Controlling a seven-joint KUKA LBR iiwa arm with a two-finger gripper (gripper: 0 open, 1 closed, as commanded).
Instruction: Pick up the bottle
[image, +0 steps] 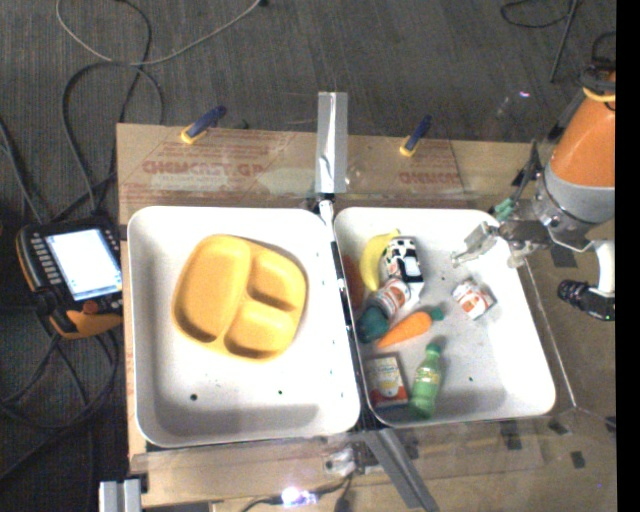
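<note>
Nearest the camera, at the front of the right-hand shallow white bin (520, 395), a small green plastic bottle (427, 379) lies tilted with its cap toward the middle of the bin. Just beside it on its left sits a small red and white labelled box (385, 380), close against the bin's left wall. A little farther back an orange carrot with a green top (408, 327) lies slantwise, and a dark teal rounded piece (372, 324) touches its lower end; what that piece is cannot be made out. Behind these lies a red and white can on its side (392, 299), then a black and white patterned carton (404, 260) with a yellow banana (374, 256) curved along its left. Apart from that cluster, toward the right wall, rests a small crumpled red and white packet (472, 299).

The left-hand shallow white bin (160, 400) holds one thing, a yellow moulded plastic tray with three compartments (241, 297), lying in the middle.

Farthest back on the right, the two-finger gripper (478, 243) hangs over the rear right corner of the right bin, well apart from the bottle; its fingers are spread and nothing sits between them. The grey arm with its orange band (584, 150) is cut off by the frame edge
</note>
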